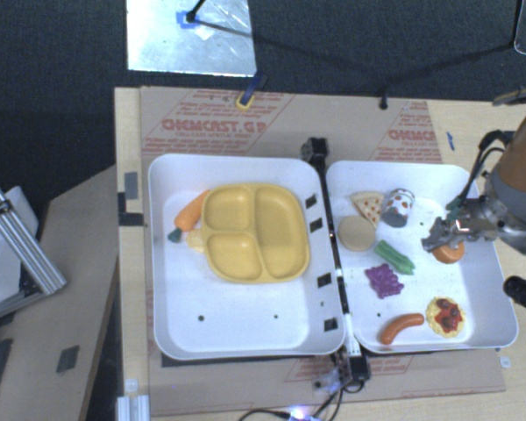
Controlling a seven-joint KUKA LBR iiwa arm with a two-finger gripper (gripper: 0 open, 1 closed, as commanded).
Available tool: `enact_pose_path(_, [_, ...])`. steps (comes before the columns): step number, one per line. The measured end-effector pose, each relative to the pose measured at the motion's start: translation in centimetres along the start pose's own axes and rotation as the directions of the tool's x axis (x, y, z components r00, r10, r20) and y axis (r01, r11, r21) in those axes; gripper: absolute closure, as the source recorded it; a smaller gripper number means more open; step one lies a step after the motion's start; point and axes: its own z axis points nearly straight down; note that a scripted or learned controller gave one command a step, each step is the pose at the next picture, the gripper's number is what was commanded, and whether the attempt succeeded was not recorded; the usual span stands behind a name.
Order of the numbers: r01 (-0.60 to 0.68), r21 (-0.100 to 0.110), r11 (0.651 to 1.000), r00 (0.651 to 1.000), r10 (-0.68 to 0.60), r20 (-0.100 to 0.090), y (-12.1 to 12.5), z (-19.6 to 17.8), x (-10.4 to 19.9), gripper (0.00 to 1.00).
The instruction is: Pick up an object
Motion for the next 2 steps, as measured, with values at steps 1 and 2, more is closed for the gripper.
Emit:
enact_pose_path(1, [0.001,0.0,1.0,1.0,-0.001,-0.001,0.8,-0.5,4.5,1.0])
enact_pose_path(2, [0.001,0.001,1.0,1.0,-0.001,0.0,1.9,0.0,9.7,1.0])
